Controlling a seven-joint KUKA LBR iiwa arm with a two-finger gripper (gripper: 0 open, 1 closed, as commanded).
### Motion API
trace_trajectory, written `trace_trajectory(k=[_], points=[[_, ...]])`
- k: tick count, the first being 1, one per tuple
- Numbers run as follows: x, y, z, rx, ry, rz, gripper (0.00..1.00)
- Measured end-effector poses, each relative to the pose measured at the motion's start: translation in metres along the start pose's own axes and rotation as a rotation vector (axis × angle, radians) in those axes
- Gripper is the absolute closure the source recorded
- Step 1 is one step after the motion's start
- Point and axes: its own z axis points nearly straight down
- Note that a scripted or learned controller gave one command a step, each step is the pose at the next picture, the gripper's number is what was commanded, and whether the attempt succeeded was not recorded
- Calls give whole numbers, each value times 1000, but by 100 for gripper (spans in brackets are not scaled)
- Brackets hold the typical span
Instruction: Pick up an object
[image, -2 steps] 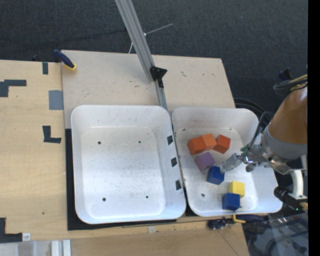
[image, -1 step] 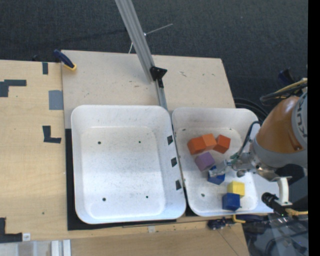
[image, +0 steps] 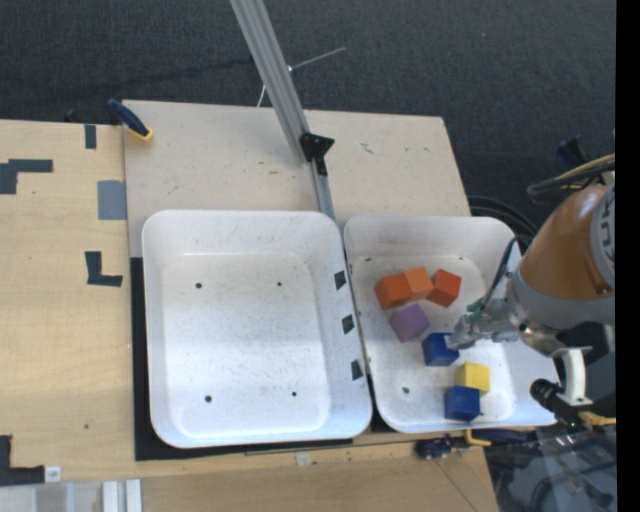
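Blue foam cube (image: 438, 349) sits touching the gripper (image: 466, 333), whose opening I cannot tell; crowding purple cube (image: 408, 322) could deflect a grasp.

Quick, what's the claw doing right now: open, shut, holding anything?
Claw: cannot be told; it sits low in the right white plastic bin, just above the small dark blue cube.

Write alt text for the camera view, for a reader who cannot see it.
The grey arm's gripper hovers beside a blue cube in the right white bin, which also holds two orange blocks, a purple cube, a yellow cube and another blue cube. The left white bin sits alongside.
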Motion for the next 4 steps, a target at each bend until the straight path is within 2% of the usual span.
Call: trace_trajectory(k=[1, 2, 4], points=[[2, 12, -53, 6, 0, -1, 100], [3, 13, -93, 7, 0, 0, 100], [96, 32, -110, 12, 0, 0, 100]])
